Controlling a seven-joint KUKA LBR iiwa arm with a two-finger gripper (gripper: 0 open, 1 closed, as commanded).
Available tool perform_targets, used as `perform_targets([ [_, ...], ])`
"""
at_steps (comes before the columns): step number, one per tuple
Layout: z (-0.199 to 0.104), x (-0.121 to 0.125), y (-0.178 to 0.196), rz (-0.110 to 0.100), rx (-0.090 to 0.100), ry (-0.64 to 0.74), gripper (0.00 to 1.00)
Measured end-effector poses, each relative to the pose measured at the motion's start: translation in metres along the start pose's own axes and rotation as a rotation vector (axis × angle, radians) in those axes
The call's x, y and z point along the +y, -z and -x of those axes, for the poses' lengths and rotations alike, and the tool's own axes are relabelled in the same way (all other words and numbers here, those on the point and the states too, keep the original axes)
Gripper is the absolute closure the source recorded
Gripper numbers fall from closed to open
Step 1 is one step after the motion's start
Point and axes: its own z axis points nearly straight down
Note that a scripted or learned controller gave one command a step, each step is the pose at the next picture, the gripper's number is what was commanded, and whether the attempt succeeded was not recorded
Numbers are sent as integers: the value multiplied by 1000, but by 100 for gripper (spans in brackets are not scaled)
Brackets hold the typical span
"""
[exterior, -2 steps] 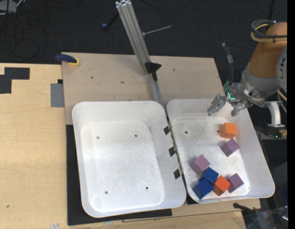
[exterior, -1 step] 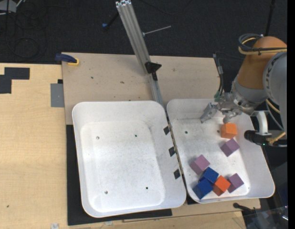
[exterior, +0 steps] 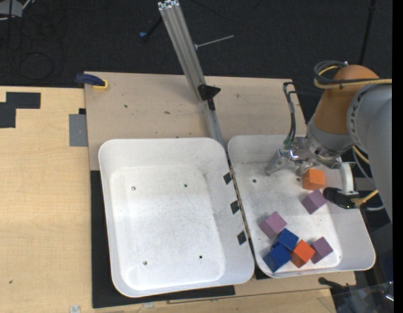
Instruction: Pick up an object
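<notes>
Several small cubes lie in the right bin (exterior: 253, 150). An orange cube (exterior: 313, 178) sits near the bin's right side, with a purple cube (exterior: 313, 201) just below it. Toward the front corner lie another purple cube (exterior: 274, 224), two blue cubes (exterior: 280, 248), an orange cube (exterior: 302, 253) and a purple cube (exterior: 322, 248), packed close together. My gripper (exterior: 289, 162) hangs low over the back of the right bin, just left of the first orange cube. Whether it touches that cube is unclear.
The left bin (exterior: 123, 155) lies beside the right one, their rims joined by black clips (exterior: 235, 207). A slanted aluminium bar (exterior: 188, 57) rises behind the bins. The arm's grey body (exterior: 377, 129) fills the right side.
</notes>
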Motion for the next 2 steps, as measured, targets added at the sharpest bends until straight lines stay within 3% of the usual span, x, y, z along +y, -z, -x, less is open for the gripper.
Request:
perform_targets([
  [1, 0, 0, 12, 0, -1, 3, 100],
  [2, 5, -7, 70, 6, -1, -12, 100],
])
